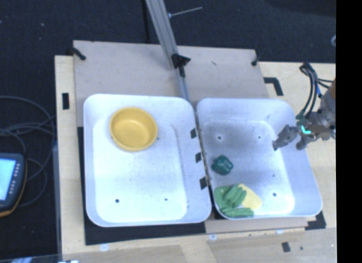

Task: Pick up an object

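Objects sit in two white bins on the counter (237, 67). Left bin (96, 160) has a yellow bowl (133, 128), round, upright, near its upper-left corner. Right bin (294, 199) has a small dark green rounded piece (222, 164) near the left wall, and below it, at the bottom-left corner, a bunch of green pod-like pieces (231, 198) lying touching a yellow piece (251, 199). Hand (296, 136) hangs over the right bin's upper-right edge, well apart from all items, nothing btwn its fingers; can't tell if they're apart or together.
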Motion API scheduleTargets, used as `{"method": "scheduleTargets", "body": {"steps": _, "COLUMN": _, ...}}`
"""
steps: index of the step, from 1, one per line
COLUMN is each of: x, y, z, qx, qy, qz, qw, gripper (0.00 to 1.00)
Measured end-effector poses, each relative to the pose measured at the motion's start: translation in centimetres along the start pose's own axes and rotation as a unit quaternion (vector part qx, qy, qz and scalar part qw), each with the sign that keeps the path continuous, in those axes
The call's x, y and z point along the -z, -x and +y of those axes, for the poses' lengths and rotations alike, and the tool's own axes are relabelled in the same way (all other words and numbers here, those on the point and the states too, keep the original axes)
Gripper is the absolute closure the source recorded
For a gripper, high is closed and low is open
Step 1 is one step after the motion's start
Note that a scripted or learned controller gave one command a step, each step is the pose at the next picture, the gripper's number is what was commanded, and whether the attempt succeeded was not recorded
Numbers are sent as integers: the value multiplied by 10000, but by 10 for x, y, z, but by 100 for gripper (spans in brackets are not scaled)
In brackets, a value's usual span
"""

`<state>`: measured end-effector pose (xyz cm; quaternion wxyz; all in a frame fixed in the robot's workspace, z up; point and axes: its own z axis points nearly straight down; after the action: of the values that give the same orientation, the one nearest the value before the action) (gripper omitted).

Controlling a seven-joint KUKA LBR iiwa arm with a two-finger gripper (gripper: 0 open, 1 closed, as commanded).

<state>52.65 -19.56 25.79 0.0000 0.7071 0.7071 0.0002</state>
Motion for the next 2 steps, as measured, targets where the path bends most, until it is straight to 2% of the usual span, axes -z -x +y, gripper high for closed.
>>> {"method": "scheduleTargets", "body": {"steps": 1, "x": 0, "y": 0, "z": 0, "qx": 0, "qy": 0, "qz": 0, "qw": 10000, "gripper": 0}}
{"method": "scheduleTargets", "body": {"steps": 2, "x": -45, "y": -2, "z": -7, "qx": -2, "qy": -16, "qz": 1, "qw": 10000, "gripper": 0}}
